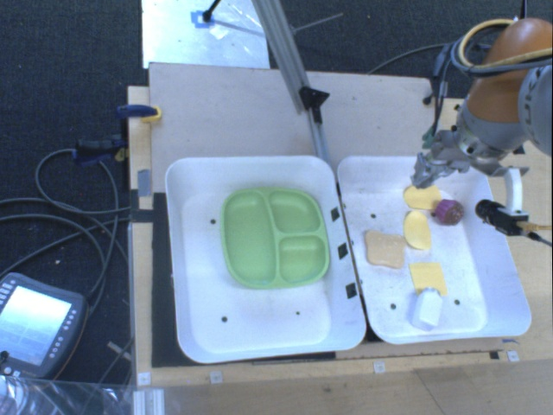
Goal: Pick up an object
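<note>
Okay, end effector (pixel 425 173) sits low over the right bin (pixel 492 318), its tip at the far edge of a pale yellow slice (pixel 422 198); whether it is wide or narrow cannot be told from this angle; touching the slice or just above it, unclear. Landmark is the purple ball (pixel 447 212): the pale yellow slice lies just beside it, on the side toward the left bin (pixel 199 318) and slightly farther from the camera; yellow oval piece (pixel 417 229) is near the ball, closer to the camera and toward the left bin; tan toast-shaped piece (pixel 385 249) lies beyond the oval from the ball, close to the bin's inner wall; yellow square (pixel 428 277) is closer to the camera than the ball, apart from it; white block (pixel 426 309) is farthest from the ball, just past the square; green divided plate (pixel 276 236) lies in the left bin, well apart from the ball; both bins rest on the worktop (pixel 225 111).
</note>
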`<state>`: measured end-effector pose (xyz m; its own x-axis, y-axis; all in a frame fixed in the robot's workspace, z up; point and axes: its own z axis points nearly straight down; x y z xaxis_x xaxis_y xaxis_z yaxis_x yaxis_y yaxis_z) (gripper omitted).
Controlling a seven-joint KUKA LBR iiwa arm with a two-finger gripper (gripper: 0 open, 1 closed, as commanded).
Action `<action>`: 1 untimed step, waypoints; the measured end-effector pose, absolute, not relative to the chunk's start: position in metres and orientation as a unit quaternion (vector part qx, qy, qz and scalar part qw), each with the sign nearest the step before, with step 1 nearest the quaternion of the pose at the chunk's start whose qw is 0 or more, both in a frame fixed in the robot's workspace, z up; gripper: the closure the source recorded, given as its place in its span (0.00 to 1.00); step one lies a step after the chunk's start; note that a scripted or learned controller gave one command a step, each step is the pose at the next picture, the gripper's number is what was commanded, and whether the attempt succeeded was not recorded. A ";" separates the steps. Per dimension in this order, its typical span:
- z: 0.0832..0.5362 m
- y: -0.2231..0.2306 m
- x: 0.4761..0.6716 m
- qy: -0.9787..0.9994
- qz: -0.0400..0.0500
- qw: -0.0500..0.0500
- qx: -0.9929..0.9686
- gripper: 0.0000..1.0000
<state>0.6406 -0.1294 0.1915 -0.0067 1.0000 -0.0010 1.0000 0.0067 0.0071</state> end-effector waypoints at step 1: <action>0.238 -0.127 0.648 0.710 0.002 0.003 0.704 1.00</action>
